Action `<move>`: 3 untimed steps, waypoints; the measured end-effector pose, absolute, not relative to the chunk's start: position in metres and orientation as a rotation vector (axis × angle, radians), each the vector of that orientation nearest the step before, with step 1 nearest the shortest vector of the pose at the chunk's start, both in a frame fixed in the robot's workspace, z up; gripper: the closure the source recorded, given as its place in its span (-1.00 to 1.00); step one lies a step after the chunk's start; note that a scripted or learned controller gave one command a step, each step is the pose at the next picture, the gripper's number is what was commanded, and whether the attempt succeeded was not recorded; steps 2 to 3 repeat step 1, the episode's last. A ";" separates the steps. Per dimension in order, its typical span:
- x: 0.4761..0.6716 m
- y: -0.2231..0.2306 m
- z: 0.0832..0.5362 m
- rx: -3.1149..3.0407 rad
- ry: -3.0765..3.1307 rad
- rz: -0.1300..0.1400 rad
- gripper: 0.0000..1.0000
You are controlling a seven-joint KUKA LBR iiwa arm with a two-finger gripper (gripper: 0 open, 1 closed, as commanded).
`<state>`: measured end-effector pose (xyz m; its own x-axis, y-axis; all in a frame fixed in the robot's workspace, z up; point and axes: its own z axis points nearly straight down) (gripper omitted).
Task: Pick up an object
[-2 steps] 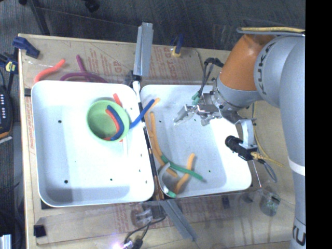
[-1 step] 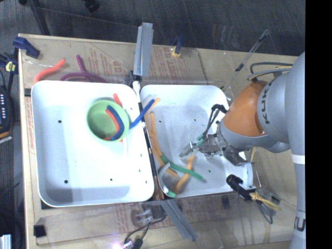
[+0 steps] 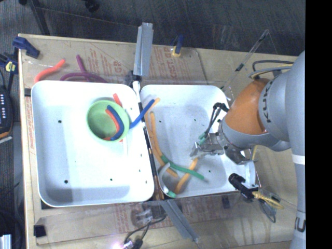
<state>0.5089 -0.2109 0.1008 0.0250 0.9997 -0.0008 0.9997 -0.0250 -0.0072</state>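
Reaching in from the right, the arm (image 3: 259,115) is positioned over the right bin (image 3: 179,95), which serves as the landmark for this report. The gripper (image 3: 205,148) is seen low in that bin's right half. Whether its jaws are spread or pressed together cannot be told. The nearest candidate, an orange stick (image 3: 185,174), is found in the bin's front area, just beside and below-left of the gripper, with its long axis running diagonally toward the front-left corner. A green strip (image 3: 181,169) is laid across it. Nothing is seen held.
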 end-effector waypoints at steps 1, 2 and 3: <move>0.545 -0.161 0.190 -2.276 -2.163 0.000 1.00; 0.545 -0.161 0.190 -2.276 -2.163 0.000 1.00; 0.545 -0.161 0.190 -2.276 -2.163 0.000 1.00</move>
